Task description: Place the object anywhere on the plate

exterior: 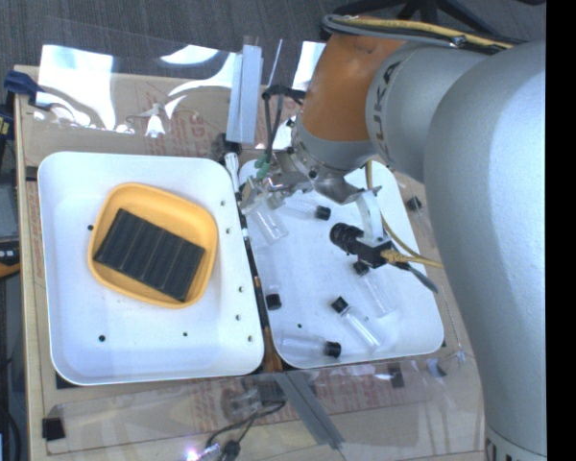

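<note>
The dark ribbed slab (152, 251) is already seen lying on the yellow plate (109, 275), which sits in the left bin (67, 344), toward that bin's far-left part and well clear of its near edge. The placing itself is therefore judged to be done or all but done, and what is left of the step is a clean retreat. The gripper (266, 185) is seen over the far-left corner of the right bin (413, 329), just beside the divide between the two bins; whether it is spread or closed cannot be told, and nothing is seen held in it. A withdrawal is best made upward first, so that neither the plate rim nor the small clear vials (363, 329) with black caps scattered in the right bin are brushed.

The slab is flat, rectangular and nearly black, crossed by parallel grooves. It lies askew on the plate, wholly within the rim.
</note>
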Robot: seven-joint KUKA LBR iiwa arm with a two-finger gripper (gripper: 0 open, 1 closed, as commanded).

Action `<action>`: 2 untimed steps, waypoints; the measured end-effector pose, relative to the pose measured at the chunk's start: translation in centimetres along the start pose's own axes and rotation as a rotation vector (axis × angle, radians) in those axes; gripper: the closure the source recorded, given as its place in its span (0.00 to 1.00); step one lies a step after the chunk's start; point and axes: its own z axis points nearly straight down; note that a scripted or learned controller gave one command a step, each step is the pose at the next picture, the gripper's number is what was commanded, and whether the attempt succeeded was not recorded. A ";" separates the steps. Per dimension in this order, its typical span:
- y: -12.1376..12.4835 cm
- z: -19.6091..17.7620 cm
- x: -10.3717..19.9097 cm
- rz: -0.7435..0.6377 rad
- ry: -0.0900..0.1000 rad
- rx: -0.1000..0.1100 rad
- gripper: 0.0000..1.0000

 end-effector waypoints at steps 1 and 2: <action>-2.4 1.4 7.4 -0.167 -0.001 0.002 1.00; -2.4 1.4 7.4 -0.166 -0.001 0.001 0.00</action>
